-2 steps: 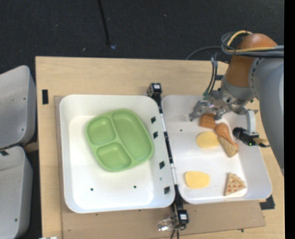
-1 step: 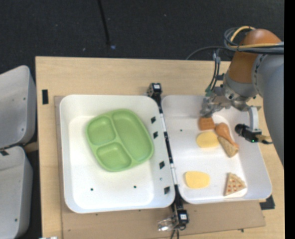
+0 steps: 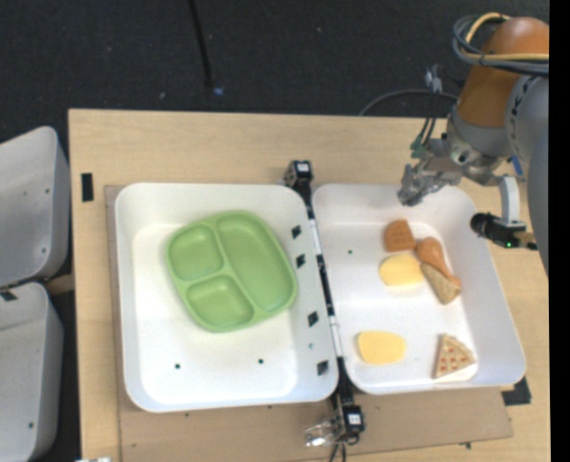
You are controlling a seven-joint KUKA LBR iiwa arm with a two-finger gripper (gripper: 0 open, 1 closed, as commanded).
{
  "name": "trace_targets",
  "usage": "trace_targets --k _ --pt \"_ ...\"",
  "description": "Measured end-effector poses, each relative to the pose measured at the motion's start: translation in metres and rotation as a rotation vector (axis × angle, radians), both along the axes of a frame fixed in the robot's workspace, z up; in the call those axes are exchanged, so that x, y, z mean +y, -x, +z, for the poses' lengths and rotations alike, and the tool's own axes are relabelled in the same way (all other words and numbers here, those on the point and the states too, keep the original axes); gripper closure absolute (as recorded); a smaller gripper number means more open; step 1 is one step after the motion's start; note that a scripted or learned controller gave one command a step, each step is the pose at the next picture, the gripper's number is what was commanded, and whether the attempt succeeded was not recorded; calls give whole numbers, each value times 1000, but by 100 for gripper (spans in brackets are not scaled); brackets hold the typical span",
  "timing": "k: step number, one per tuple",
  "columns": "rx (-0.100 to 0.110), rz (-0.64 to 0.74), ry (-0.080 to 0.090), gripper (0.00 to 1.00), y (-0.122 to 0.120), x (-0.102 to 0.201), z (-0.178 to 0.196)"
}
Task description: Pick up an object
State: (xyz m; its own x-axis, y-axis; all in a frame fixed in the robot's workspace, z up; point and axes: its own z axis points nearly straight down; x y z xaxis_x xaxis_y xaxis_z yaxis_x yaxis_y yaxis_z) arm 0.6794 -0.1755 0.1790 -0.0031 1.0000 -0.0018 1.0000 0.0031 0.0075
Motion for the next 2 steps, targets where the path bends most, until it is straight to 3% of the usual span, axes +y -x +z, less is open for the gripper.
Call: trace_targets --k 2 --pt "-2 1 1 100 4 4 119"
